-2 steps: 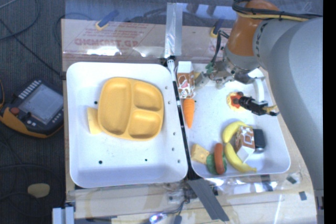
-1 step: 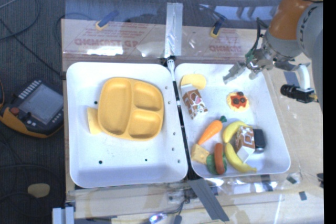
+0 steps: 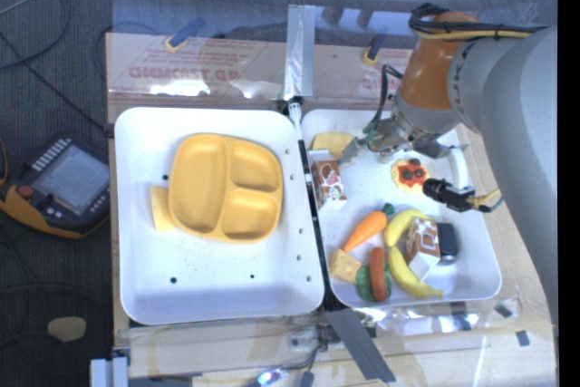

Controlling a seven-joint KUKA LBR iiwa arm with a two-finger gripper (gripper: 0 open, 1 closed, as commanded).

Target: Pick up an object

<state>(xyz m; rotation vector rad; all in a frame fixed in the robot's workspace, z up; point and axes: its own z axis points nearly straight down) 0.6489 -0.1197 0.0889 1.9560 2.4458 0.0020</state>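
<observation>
Objects for picking crowd the right bin (image 3: 485, 285): a carrot (image 3: 364, 229) at the centre, a banana (image 3: 401, 260) curving at 5 o'clock of it, a small printed carton (image 3: 422, 242) resting against the banana, a dark block (image 3: 447, 239) just beside that, a cheese wedge (image 3: 344, 266) and a red-and-green piece (image 3: 376, 275) at 6 o'clock, a snack pack (image 3: 328, 181) at the bin's 9 o'clock wall, a pale yellow piece (image 3: 332, 142) at 11 o'clock and a round red-spotted toy (image 3: 410, 174) at 1 o'clock. The hand (image 3: 391, 133) hangs low over the bin's 12 o'clock end, between the pale piece and the round toy; whether it is open, closed or gripping anything I cannot tell, since the wrist hides it. The left bin (image 3: 136, 285) bears a yellow divided tray (image 3: 225, 186) on a flat yellow piece (image 3: 159, 208). Risk, as I judge it: the items look like smooth, glossy plastic, rounded or tapered, so the carrot or banana could squirt out of a pinch. The touching cluster at 5 o'clock invites a double grab or a nudge. Things tight to the bin walls leave little room for a finger, and the bin's slick white floor would let a pushed item slide.
</observation>
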